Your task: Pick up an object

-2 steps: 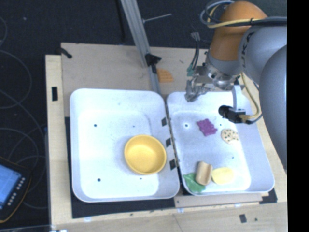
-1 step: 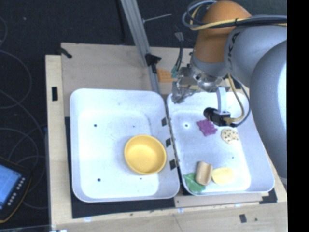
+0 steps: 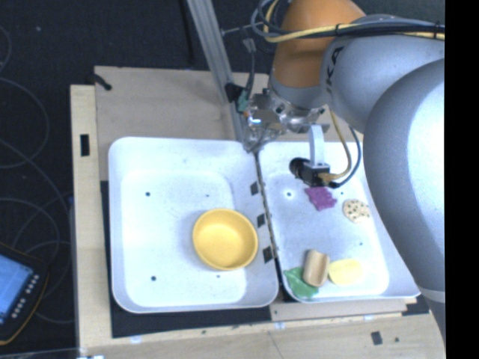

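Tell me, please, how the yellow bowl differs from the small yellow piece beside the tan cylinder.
The yellow bowl sits in the left bin; the small yellow piece lies in the right bin by the tan cylinder. The bowl is far larger than the piece. The bowl is hollow, open upward; the piece looks a solid lump. Both are yellow, the piece paler.

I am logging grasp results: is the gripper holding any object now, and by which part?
It cannot be told: the gripper is small and dark here, at the far rim where the bins meet. The yellow bowl lies apart from it.
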Motion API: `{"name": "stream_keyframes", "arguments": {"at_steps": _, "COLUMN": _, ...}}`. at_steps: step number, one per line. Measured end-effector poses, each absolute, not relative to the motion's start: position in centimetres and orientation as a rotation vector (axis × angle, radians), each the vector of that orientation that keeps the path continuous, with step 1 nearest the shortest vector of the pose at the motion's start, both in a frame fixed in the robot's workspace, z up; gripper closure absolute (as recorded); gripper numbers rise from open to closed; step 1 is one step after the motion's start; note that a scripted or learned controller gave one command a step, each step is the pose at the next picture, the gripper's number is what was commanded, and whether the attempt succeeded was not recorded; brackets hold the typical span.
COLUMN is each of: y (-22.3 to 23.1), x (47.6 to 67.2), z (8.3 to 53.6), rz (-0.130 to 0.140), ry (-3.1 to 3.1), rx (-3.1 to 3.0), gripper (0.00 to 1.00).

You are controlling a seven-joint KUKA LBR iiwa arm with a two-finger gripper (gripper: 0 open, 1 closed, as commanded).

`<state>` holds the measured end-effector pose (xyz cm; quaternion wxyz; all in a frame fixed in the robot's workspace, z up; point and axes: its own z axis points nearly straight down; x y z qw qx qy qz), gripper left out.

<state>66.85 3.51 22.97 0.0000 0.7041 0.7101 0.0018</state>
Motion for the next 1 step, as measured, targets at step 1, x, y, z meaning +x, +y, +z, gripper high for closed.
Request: {"name": "stream_keyframes", "arguments": {"at_steps": 1, "y": 7.85, "x": 66.35, "z": 23.74, "rz": 0.004, "ry": 2.231, "rx": 2.213, "gripper": 1.00}}
